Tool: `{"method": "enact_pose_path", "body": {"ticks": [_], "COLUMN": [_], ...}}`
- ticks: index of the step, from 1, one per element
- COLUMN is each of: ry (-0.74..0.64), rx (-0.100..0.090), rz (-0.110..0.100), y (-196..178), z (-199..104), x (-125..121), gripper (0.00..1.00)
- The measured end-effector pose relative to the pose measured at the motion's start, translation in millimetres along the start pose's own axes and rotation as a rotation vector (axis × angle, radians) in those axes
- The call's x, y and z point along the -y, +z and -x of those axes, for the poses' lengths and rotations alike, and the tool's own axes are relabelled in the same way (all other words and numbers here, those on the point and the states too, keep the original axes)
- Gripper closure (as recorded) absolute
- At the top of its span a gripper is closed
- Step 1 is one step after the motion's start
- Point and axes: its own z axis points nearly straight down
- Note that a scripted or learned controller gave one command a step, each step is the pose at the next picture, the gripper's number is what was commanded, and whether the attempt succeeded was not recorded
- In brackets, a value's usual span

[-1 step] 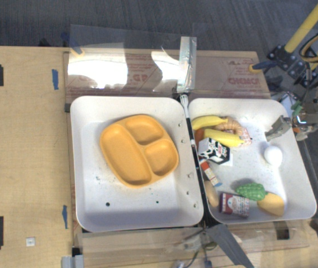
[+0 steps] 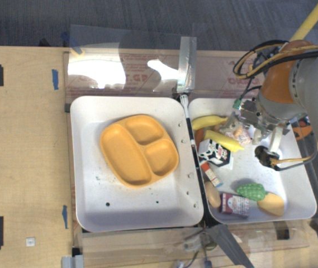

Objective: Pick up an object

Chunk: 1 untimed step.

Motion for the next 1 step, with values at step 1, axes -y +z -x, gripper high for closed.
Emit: {"method": "enact_pose_path", "body": {"ticks": [1], "ry": [0.042], "rx": [0.006], "rz": [-0.062], "y": [11.0], "z": [-15.9], "x": [-35.7], "gripper": [0.0]}}
